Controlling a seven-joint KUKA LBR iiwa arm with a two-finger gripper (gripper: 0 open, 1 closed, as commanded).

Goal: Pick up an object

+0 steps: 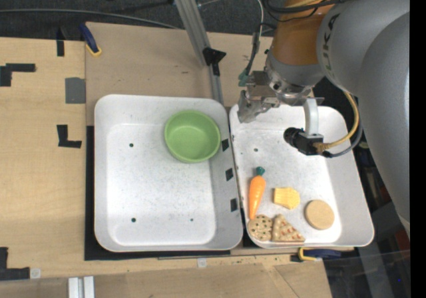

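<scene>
So two bins sit side by side on the counter point(133, 64). The left bin point(120, 177) has just a bowl point(192, 136) in it, up in its far right corner. The right bin point(346, 223) has everything else bunched along its near edge: carrot point(256, 195) by the left wall, cookie point(260, 227) and pizza slice point(287, 229) just in front of it, cheese wedge point(287, 197) and a round disc point(319, 214) further right. My gripper point(249, 109) hangs over that bin's far left corner.
</scene>
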